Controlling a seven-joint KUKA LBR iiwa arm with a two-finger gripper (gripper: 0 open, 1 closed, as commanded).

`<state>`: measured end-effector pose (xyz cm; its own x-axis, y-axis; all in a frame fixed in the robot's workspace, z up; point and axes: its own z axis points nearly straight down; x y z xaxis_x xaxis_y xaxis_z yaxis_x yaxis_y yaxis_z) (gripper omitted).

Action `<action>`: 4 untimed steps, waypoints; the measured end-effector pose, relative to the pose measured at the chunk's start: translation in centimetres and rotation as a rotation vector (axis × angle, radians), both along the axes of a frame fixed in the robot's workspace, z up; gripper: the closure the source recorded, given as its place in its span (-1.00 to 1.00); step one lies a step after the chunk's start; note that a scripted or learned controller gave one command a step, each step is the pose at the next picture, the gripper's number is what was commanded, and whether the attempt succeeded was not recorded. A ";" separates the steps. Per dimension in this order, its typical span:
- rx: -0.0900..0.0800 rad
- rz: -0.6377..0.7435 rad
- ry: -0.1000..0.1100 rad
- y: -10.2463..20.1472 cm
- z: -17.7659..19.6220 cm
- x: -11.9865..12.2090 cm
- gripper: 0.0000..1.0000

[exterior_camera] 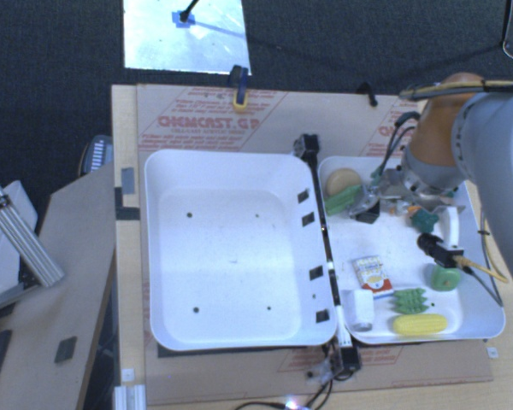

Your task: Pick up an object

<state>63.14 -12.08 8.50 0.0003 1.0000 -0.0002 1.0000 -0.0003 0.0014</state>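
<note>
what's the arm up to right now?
The KUKA arm reaches in from the right, with its gripper low over the upper part of the right bin, next to a green cucumber-like toy and a tan round item. Nothing is visibly held yet. The other pieces, a yellow corn cob, a green leafy toy, a small red-and-white box and a green apple-like piece, lie nearer the front. The left bin sits alongside.

Both white bins (231, 186) appear smooth, glossy plastic. The bench (265, 114) surface is matt, paper-covered board with red print. The yellow corn cob (420, 324) appears glossy plastic.
</note>
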 end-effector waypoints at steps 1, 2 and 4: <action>-0.003 0.000 -0.005 -5.1 0.1 3.9 -1.00; 0.001 0.000 0.004 -3.9 -0.1 -1.9 -1.00; 0.002 0.014 -0.016 6.0 17.3 -14.2 -1.00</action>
